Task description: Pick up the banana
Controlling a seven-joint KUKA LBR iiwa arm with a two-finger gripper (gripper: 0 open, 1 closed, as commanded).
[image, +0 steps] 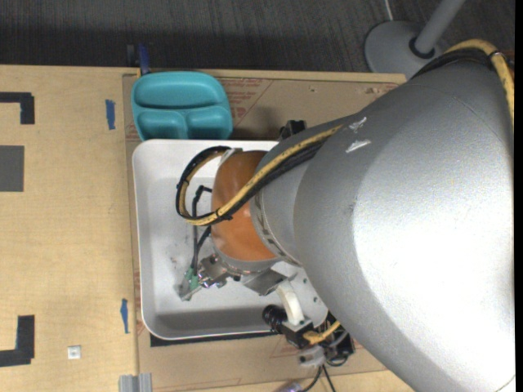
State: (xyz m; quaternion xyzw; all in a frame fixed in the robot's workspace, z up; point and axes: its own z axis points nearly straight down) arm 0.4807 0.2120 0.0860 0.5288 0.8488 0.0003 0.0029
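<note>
Since the banana is hidden, most likely beneath the arm (409, 219) somewhere in the bin (155, 243) at centre frame, nothing can be said of its colour, curve or lie; I cannot tell its exact place, nor whether it touches a wall. What seems to be the gripper (198, 278) sits low over the lower left part of the bin floor, just under the orange band (237, 211), and I cannot tell whether it is wide, narrow or holding anything. As I judge it, the step in hand is the reach and close on the fruit. To do that well, the gripper should come down across the banana's short width near its middle, so the curved body does not pivot or slide out. It should close gently, since the skin is smooth and the flesh soft. It should keep off the bin's wall, where a tip could catch on the rim. A straight lift ought to follow, slow enough to show whether the fruit comes with it. Black and yellow cables (192, 194) loop out to the left of the band and hang over the bin; they could brush a light thing aside. Beyond the bin, a teal tray (181, 104) stands just above its upper left corner, touching or nearly so. The brown bench (65, 219) spreads to the left, marked with blue tape (110, 114), and a grey stand (400, 43) rises at upper right.
</note>
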